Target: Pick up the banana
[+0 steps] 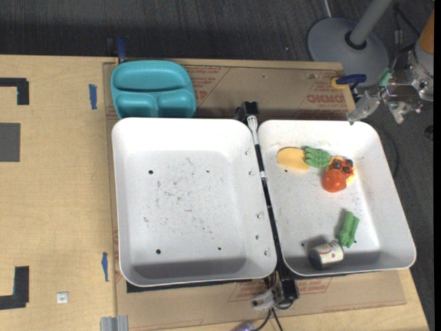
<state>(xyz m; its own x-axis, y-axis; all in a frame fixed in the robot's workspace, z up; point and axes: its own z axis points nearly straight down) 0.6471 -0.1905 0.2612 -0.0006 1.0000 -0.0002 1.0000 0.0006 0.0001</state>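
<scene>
the gripper (358,109) hangs above the far right corner of the right bin (386,250), and whether it is spread or closed cannot be told. the banana (292,158) lies in that bin's far left part, touching a leafy green piece (318,157), well apart from the gripper. nearby sit a red and orange toy (335,176), a green piece (348,227) and a small can (326,254).

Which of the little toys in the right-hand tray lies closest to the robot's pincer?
The leafy green toy, beside the yellow banana-like piece. It lies at the tray's far end, under the pincer; the other toys lie farther.
</scene>
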